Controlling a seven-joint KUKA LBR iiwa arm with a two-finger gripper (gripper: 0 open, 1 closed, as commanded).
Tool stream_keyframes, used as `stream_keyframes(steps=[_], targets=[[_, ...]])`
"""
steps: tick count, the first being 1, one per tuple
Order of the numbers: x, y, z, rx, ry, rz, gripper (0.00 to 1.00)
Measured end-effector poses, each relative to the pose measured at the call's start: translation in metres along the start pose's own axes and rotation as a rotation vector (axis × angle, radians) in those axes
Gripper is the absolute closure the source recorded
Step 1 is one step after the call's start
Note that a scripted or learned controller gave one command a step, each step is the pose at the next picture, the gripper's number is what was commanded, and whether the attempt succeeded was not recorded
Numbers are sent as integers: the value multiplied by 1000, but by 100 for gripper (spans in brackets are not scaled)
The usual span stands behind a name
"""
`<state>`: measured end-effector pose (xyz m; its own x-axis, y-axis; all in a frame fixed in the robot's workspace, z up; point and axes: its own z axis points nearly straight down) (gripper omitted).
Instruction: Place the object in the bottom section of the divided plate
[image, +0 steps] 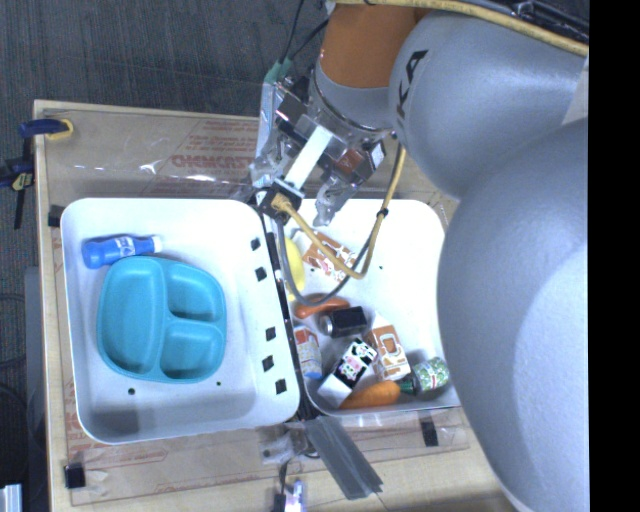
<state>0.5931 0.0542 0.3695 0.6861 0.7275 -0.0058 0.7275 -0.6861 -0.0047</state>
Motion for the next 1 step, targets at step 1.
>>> stream_keyframes(steps=[1], targets=[[0, -101, 82, 1, -4, -109, 0]])
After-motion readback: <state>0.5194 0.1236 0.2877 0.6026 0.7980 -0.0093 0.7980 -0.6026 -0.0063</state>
